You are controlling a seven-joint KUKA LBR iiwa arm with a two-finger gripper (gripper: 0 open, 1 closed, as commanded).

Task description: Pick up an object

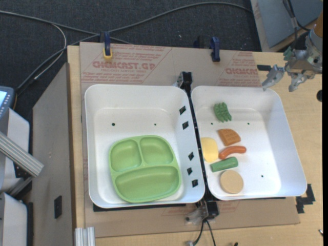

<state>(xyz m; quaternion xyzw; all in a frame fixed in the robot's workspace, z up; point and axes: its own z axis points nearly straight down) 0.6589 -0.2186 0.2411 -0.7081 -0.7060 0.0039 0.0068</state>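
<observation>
Approach is the step in hand, as I judge it: my gripper (283,81) hangs over the bench just past the far right corner of the right bin (266,104), and nothing is picked yet. My two fingers are spread apart with bare air between them; they hold nothing and touch nothing.

Targets all lie in the right bin, bunched toward its left wall. A green ridged piece (222,112) sits nearest the far edge, then an orange waffle-like piece (228,136), a yellow rounded piece (208,149) close against the left wall, a red sausage (232,151), a green pickle-like stick (223,164), and a tan round disc (231,182) by the near edge. The left bin (97,137) carries a green divided plate (145,167).

Next I need to swing in over the bin, choose one piece, line my fingers across it and drop. The green ridged piece lies closest and stands clear of its neighbours.
</observation>
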